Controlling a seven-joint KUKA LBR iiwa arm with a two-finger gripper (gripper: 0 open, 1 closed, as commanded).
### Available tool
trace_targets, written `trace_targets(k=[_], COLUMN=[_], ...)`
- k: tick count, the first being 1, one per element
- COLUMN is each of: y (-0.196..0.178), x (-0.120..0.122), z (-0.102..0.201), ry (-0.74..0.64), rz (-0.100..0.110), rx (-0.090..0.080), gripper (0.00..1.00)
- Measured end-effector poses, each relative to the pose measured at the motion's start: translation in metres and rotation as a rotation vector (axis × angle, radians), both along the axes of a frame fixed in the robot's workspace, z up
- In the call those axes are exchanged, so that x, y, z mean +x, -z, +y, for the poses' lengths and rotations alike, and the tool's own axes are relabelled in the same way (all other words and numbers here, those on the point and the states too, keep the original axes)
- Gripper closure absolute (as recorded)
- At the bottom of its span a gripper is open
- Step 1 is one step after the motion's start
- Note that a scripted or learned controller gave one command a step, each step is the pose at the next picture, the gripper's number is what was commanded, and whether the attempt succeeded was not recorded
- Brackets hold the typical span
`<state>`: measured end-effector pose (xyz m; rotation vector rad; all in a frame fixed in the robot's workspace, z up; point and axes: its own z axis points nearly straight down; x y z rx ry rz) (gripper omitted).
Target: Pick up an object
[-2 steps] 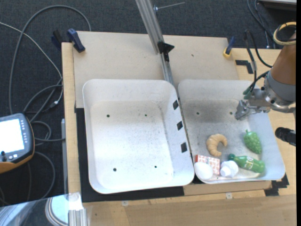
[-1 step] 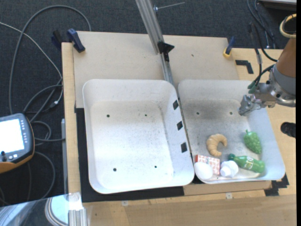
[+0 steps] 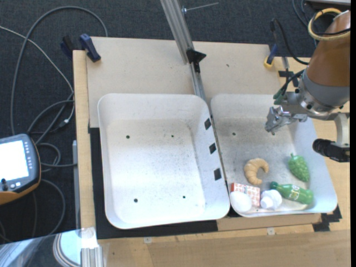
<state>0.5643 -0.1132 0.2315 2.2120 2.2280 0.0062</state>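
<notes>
In the right bin (image 3: 239, 113) lie a tan croissant (image 3: 256, 170), a green bunch of grapes (image 3: 299, 167), a green bottle with a white cap (image 3: 289, 193) and a small red and white carton (image 3: 245, 194). They sit along the bin's near side. My gripper (image 3: 273, 122) hangs over the far right part of this bin, above and behind the croissant, apart from all the objects. Nothing shows between its fingers.
The left bin (image 3: 111, 115) stands beside the right one, with a metal pole (image 3: 178, 26) slanting over the divide. Blue clamps (image 3: 89, 46) grip the bench's far edge. A handheld pendant (image 3: 16, 166) lies off the bench at the left.
</notes>
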Motion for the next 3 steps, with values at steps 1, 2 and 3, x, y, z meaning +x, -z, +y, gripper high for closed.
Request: trace_targets(k=[1, 2, 3], y=[0.002, 0.011, 0.008], x=[0.003, 0.003, 0.004], z=[0.064, 0.118, 0.181], ry=[-0.001, 0.001, -0.001], rz=[0.005, 0.008, 0.004], rx=[0.003, 0.002, 0.002], gripper=[1.0, 1.0, 1.0])
